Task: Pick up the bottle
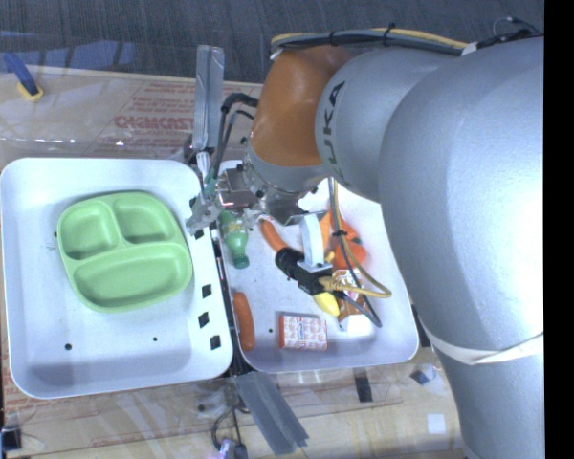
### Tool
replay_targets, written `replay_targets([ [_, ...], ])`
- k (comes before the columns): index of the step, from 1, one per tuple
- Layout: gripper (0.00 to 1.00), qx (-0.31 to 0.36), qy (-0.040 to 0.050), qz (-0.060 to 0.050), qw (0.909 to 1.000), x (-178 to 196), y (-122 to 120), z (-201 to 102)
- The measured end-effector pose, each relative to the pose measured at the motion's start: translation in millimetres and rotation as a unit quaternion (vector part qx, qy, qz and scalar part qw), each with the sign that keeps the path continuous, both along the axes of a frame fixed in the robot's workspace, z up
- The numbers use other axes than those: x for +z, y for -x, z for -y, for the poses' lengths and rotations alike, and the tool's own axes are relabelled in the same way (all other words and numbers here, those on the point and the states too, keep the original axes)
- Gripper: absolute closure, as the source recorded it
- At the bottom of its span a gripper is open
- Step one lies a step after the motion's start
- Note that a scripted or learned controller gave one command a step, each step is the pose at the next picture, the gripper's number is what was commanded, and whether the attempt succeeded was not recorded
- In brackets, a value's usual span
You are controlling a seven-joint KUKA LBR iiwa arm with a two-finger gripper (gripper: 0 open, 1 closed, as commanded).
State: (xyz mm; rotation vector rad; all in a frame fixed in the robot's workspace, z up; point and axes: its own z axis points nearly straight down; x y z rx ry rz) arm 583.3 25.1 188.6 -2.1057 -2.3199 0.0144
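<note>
Bottle [235, 241], small and green, lies in the right bin [397, 338] close to its left wall, just under the claw [222, 208], which hangs at the bottle's upper end. Whether the claw is spread or pressed together I cannot tell. A carrot [272, 232] lies just beside the bottle, so a good grasp would probably come straight down, centred on the body, clear of both carrot and wall. The green divided plate [124, 250] sits in the left bin [29, 352].
</note>
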Motion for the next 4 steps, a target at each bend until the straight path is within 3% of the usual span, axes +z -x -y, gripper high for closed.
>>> replay_targets([
  [4, 0.0, 0.0, 0.0, 0.0, 1.0, 0.0, 0.0, -0.2],
])
